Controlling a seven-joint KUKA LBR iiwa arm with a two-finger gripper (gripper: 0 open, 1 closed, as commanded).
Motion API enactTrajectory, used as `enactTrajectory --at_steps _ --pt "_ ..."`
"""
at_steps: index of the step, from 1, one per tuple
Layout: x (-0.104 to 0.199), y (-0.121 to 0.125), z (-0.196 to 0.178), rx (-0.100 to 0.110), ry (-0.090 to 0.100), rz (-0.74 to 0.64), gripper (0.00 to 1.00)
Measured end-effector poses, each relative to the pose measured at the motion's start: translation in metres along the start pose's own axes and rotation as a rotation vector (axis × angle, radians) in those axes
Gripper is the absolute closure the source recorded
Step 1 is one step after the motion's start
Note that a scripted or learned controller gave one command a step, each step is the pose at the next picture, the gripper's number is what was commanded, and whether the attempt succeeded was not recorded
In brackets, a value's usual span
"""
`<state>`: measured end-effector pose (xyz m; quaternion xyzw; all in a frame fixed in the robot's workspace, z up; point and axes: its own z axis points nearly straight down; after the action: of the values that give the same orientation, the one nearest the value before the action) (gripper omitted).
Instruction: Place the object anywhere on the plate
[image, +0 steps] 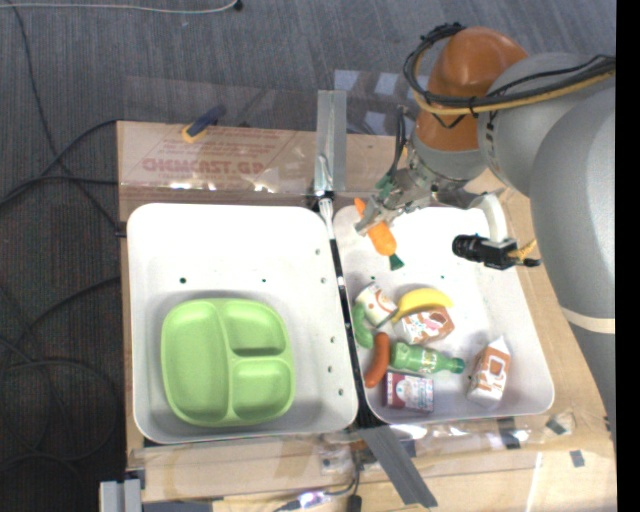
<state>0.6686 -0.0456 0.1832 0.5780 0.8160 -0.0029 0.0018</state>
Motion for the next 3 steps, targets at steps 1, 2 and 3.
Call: enactTrajectory --at_steps 1,2,3 --pt "0.084 -0.031 -0.011 -0.001 0.007 -0.084 1.00" --pt "0.158 -0.093 0.001 0.002 0.009 0.043 1.00" --pt "0.230 -0.117 0.038 0.002 0.009 -0.261 1.00"
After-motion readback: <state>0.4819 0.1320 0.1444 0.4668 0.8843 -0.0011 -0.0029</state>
